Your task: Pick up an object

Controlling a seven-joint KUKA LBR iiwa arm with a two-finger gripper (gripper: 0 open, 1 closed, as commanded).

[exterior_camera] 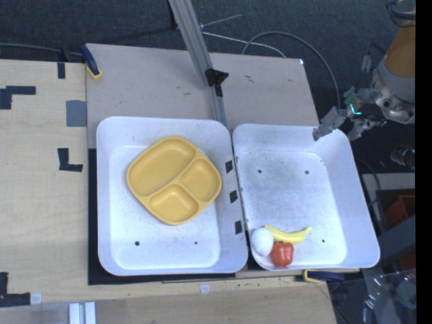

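A yellow banana point(291, 235), a white egg-like ball point(261, 241) and a red pepper-like piece point(283, 253) lie bunched at the near left corner of the right bin point(290, 181). A yellow three-part plate point(174, 179) rests in the left bin point(118, 201). My gripper point(335, 123) hangs over the far right corner of the right bin, well away from the small objects, its fingers spread with nothing between them.
A grey metal pole point(196, 39) slants across the bench behind the bins. A cable point(283, 42) loops behind the right bin. The arm point(398, 66) comes in from the right edge.
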